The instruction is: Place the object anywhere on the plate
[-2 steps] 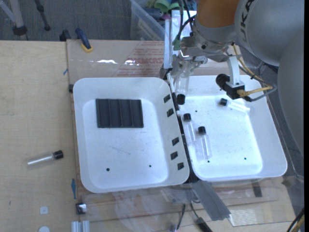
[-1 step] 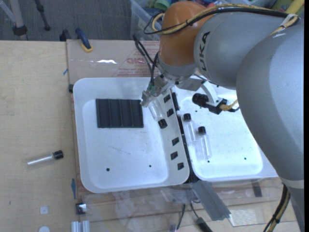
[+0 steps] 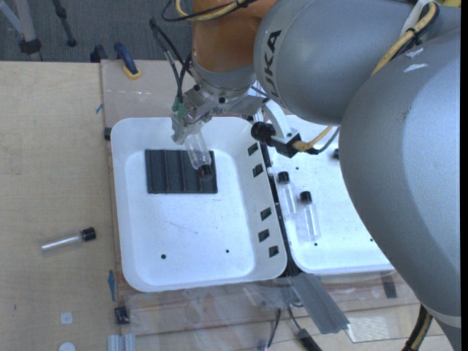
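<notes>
A: Hanging over the left bin, the claw sits just above the dark ribbed plate, at that plate's far right corner.

B: Is it grasping anything?

A: Yes. A clear vial with a black cap shows between the fingers, slanting down so the capped end touches or nearly touches the plate's right edge. The claw is clenched on it.

B: And the plate itself?

A: It lies flat in the far half of the left bin, its ribs running near to far.

B: Anything else about?

A: A second clear vial with a black cap lies in the right bin, near the divider. A third vial rests on the bare desk, well left of the bins, cap pointing right. Black clips line the left bin's right wall.

B: The arm?

A: Its grey body and orange band come in from the right, covering much of the right bin.
</notes>
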